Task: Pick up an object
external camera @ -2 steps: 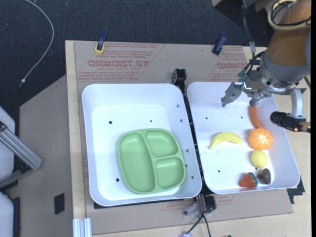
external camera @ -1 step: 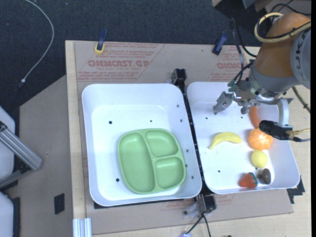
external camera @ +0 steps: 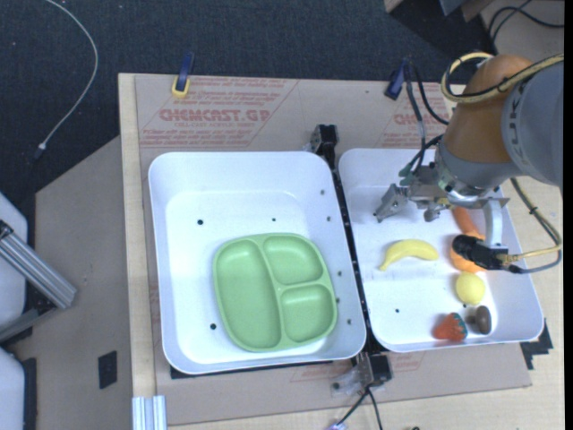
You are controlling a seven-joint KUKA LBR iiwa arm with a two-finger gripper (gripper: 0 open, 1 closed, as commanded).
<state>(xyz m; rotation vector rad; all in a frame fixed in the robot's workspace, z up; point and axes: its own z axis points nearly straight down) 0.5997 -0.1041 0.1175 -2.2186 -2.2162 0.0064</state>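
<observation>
Yellow curved plastic banana point(external camera: 408, 253) lies loose on the floor of the right-hand shallow white bin point(external camera: 394, 325); it serves as landmark here. Just above and to its right hangs the grey metal two-finger gripper point(external camera: 414, 202), under the arm's orange band; whether it is spread or closed cannot be told from this angle, and nothing shows in its grasp. Right of the banana: an orange carrot-like piece point(external camera: 465, 260), part hidden by a black wrist part. Below-right of the banana: a glossy yellow lemon point(external camera: 469, 288), a small brown rounded piece point(external camera: 481, 319) and a red strawberry-like piece point(external camera: 449, 328) touching it. Well left of the banana, in the other bin, a matte green three-compartment tray point(external camera: 273, 289). Risks, as judged: smooth rounded toys could squirt out of a pinch; the banana's curve may roll; the clustered pieces invite knocking a neighbour or a double catch.
</observation>
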